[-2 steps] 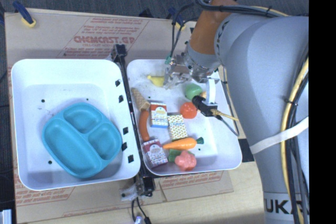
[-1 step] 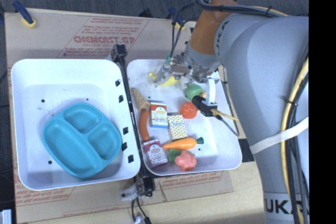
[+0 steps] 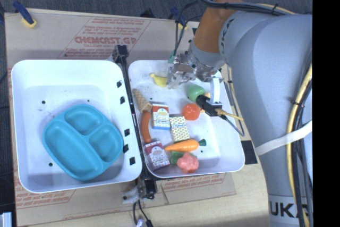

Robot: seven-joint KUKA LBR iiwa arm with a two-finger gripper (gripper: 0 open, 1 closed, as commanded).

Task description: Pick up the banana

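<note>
Looming closest to us is the grey arm (image 3: 271, 87), entering from three o'clock. Its gripper (image 3: 178, 76) hangs at the right bin's (image 3: 234, 154) twelve o'clock end, just beside the banana (image 3: 158, 80); we cannot tell whether it is released or clenched. We judge the banana a light, stiff, smooth toy, best pinched across its curved middle, where it is narrowest.

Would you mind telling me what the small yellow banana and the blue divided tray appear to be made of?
The small yellow banana, lying in the right white bin beside the gripper, looks like moulded toy plastic: uniform colour, smooth surface, though it is too small to be sure. The blue divided tray in the left white bin seems hard matte plastic, with rounded moulded compartments and soft highlights.
</note>
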